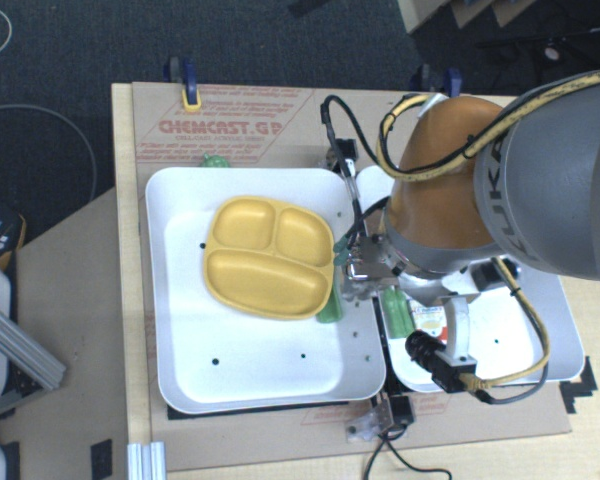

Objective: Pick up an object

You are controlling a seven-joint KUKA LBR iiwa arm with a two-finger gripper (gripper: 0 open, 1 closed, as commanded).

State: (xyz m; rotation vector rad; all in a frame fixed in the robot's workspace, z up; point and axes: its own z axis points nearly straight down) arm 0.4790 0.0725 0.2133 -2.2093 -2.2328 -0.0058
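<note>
My arm [500, 178] reaches over the seam between the 2 bins. Just left of my gripper [352, 268] lies the yellow divided plate [268, 256]: stiff, light, slick plastic, best pinched at its near rim. I cannot tell my gripper's state.

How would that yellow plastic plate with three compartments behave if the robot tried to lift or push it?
The yellow three-compartment plastic plate looks moulded and rigid, so it would probably hold its shape. It seems thin and shallow, so likely light for its size. Lying flat in the left white bin, it should slide rather than roll, and its smooth, glossy rim might slip from a pinch.
</note>
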